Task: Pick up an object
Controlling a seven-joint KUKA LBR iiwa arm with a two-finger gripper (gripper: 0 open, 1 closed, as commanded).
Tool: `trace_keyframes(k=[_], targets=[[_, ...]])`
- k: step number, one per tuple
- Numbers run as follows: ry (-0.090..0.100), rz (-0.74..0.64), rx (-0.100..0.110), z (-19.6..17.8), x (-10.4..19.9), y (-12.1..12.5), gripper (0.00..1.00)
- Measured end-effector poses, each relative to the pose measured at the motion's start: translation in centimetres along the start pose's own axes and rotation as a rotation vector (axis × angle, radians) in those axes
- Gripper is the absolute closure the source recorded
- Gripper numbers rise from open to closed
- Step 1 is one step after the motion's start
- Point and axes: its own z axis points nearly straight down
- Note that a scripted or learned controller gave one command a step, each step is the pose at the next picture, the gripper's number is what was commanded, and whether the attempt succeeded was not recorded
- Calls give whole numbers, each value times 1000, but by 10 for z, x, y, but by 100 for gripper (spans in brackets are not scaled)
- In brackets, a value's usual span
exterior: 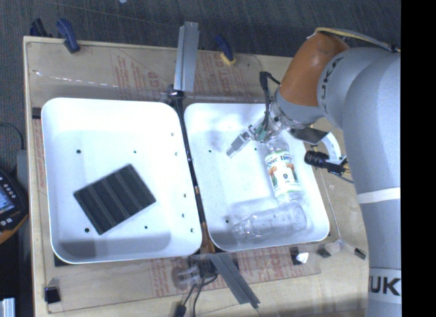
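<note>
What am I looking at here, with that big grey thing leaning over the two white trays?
The big grey thing is a robot arm with an orange band, reaching in from the right. The single camera sits above the bench, looking down at a slant. At the arm's tip is its hand, low over the right bin; I cannot tell whether it grips anything. In that bin lie two clear plastic bottles: a labelled bottle just beside the hand and an unlabelled bottle lying across the near edge. The left bin holds a dark ribbed flat panel. Blue clamps sit along the bench's far edge.
</note>
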Motion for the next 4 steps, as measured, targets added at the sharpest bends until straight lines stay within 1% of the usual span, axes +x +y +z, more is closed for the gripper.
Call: trace_keyframes(k=[1,2,3,4], targets=[[0,0,0,0,0,0,0],[-3,-56,-4,-80,1,-4,0],[-1,-82,-1,-11,1,-3,0],[-4,-171,-3,-87,15,-29,0]])
